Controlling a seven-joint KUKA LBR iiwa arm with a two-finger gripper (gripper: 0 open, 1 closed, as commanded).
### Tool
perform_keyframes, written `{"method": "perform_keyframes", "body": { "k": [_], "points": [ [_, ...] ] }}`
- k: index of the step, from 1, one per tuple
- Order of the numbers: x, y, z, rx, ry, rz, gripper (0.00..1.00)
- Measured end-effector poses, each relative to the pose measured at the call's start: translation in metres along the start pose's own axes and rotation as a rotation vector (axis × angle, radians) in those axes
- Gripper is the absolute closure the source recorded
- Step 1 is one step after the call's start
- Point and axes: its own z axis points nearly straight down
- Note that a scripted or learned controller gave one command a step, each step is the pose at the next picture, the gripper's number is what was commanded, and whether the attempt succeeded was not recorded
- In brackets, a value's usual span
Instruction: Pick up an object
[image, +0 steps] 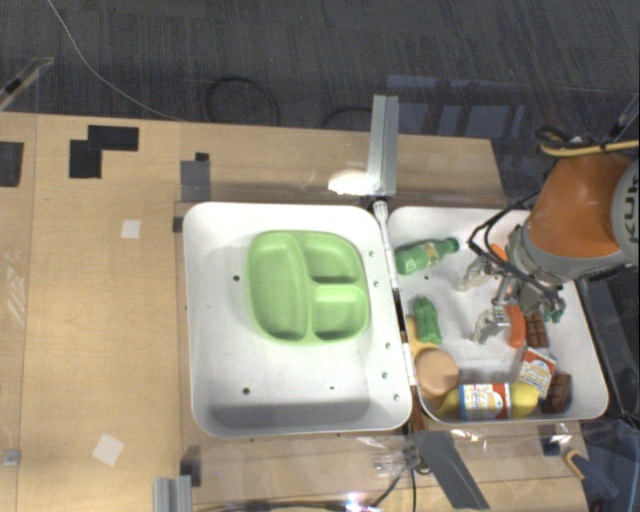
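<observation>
Hovered, jaws (505, 318) seemingly apart, over right bin (598, 385) near orange bar (516, 326); best lowered squarely astride it before closing.

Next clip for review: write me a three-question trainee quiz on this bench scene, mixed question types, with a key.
1. True or false: the light green plastic divided tray lies in the right white bin.
2. Which item lies nearest the divider between the bins? A) green plastic bottle with a yellow cap B) small green toy vegetable C) orange carrot-shaped stick
3. Fill in: the grey arm's end effector hangs over the ___ bin.

Key: 1 false, it lies in the left white bin; 2 B; 3 right.
</observation>
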Motion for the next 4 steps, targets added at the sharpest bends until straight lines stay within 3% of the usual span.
{"method": "perform_keyframes", "body": {
  "k": [1,2,3,4],
  "points": [
    [0.017,-0.008,0.000,0.000,-0.001,0.111,0.00],
    [0.049,0.002,-0.007,-0.002,0.008,-0.044,0.00],
    [-0.030,0.027,0.001,-0.002,0.000,-0.017,0.00],
    [-0.012,0.014,0.000,-0.001,0.001,0.122,0.00]
  ]
}}
